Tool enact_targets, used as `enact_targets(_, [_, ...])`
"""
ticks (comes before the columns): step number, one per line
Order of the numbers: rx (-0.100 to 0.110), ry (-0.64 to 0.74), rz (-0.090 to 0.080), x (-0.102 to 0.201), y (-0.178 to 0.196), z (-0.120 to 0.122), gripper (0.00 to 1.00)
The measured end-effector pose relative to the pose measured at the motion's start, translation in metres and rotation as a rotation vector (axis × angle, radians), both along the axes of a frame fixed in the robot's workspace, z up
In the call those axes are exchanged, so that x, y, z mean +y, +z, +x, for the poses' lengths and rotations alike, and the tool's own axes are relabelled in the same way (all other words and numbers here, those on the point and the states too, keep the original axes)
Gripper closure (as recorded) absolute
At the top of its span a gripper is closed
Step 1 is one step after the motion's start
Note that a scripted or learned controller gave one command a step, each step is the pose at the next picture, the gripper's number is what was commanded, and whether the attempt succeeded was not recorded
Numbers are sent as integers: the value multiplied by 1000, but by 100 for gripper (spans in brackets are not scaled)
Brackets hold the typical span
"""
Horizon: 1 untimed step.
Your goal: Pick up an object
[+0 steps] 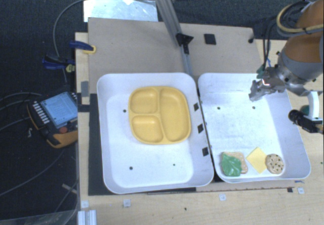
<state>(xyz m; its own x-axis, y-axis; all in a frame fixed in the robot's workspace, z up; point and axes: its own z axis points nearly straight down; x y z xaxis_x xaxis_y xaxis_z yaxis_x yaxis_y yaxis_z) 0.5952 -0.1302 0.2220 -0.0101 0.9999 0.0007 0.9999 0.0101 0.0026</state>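
My gripper [256, 92] hangs over the far right part of the right bin [238, 117], with nothing seen between its fingers. Three small things lie along that bin's near edge, well below the gripper: a green piece on a tan slice [233, 163], a yellow cheese square [256, 159], and a round speckled cookie [274, 163]. A yellow divided plate [159, 115] sits in the left bin [116, 163].
The grey and orange arm [304, 51] enters from the right over the right bin's far corner. A slanted metal pole [167, 8] crosses above the bench. A handheld pendant [54, 117] and cables lie on the floor at left.
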Motion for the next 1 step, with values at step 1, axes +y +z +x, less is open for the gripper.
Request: enact_targets(1, [-1, 1, 1, 62, -1, 18, 100])
